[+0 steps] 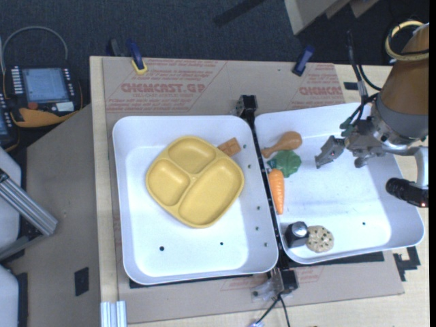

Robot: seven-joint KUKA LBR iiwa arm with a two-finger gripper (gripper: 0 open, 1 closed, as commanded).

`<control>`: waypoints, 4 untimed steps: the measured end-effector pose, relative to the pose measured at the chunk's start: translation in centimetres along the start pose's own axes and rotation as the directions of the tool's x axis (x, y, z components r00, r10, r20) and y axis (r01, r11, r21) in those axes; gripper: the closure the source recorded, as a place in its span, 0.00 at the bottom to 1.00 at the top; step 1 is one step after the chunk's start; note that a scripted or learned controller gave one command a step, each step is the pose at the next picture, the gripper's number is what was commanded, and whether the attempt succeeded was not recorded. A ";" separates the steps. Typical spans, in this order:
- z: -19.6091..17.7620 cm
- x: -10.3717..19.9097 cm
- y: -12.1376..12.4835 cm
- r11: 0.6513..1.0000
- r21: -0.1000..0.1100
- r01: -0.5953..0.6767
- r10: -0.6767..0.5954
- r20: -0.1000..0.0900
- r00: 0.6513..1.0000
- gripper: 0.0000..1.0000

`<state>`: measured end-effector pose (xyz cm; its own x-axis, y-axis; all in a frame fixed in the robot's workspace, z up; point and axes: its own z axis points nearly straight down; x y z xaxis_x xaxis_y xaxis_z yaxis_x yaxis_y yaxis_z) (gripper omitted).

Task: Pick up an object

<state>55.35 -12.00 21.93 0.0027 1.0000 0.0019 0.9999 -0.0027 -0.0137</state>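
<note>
The right bin (pixel 381 237) holds a tan drumstick (pixel 284 142), a green broccoli piece (pixel 286 162) and an orange carrot (pixel 276 190) along its left side. A cookie (pixel 319 238) and a small black and silver round object (pixel 297 232) lie near its front edge. My gripper (pixel 344 157) hangs over the upper middle of the right bin, to the right of the drumstick and broccoli. It is open, with nothing between its fingers (pixel 328 153).
The left bin (pixel 136 251) carries a yellow divided plate (pixel 195 180) with a small brown block (pixel 229 146) at its upper right corner. A black divider (pixel 262 182) runs between the bins. The grey arm (pixel 405 107) comes in from the right.
</note>
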 end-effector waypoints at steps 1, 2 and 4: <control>-0.6 0.0 0.3 1.000 -0.013 0.003 -0.003 0.002 1.000 0.00; 5.6 -0.1 0.3 1.000 -0.006 0.002 -0.002 0.000 1.000 0.00; 13.1 0.2 1.3 1.000 -0.016 0.001 -0.001 0.005 1.000 0.00</control>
<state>56.49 -11.75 8.82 0.0020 1.0000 -0.0030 1.0000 -0.0019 0.0022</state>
